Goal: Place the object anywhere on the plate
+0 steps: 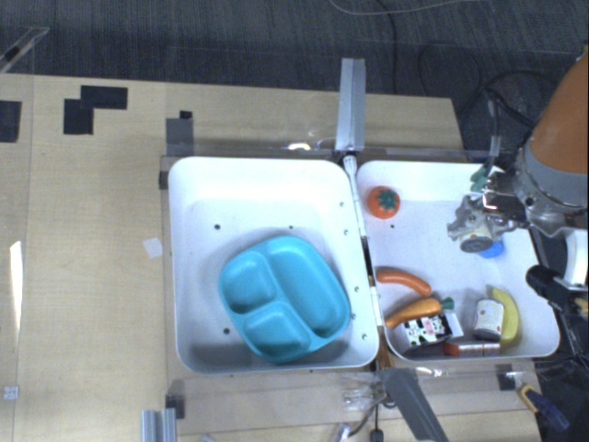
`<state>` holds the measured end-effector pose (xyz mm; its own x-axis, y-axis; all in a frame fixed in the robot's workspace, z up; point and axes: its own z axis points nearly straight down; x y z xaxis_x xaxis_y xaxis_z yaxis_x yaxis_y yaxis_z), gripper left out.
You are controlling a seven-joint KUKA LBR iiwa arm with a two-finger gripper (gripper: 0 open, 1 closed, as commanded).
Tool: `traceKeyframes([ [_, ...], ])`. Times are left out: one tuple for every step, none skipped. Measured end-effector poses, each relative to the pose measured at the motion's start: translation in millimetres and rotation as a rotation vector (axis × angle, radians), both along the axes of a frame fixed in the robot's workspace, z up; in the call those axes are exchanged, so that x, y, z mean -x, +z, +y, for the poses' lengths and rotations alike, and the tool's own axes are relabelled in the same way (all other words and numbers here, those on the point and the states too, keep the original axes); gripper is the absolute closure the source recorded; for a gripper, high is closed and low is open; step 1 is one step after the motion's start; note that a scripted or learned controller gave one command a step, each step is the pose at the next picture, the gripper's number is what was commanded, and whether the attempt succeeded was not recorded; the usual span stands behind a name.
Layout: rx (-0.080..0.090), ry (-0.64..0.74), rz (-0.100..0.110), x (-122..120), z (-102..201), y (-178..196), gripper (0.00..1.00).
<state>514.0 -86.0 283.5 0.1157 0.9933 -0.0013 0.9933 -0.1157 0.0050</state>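
camera view: hand near right bin's far edge, plate well apart.

Bright, even overhead light, glare on the white bins, soft shadows, perhaps slight overall blur.

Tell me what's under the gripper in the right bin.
A small blue object peeks out beneath the gripper, resting on the right bin floor. The gripper covers most of it, so its shape and kind can't be made out.
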Motion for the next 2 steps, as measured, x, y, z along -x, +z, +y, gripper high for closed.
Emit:
traceKeyframes([
  [-0.002, 0.002, 0.003, -26.7, 67.8, -99.6, 1.00],
  [-0.003, 0.019, 0.003, 2.2, 144.0, -99.2, 1.00],
])
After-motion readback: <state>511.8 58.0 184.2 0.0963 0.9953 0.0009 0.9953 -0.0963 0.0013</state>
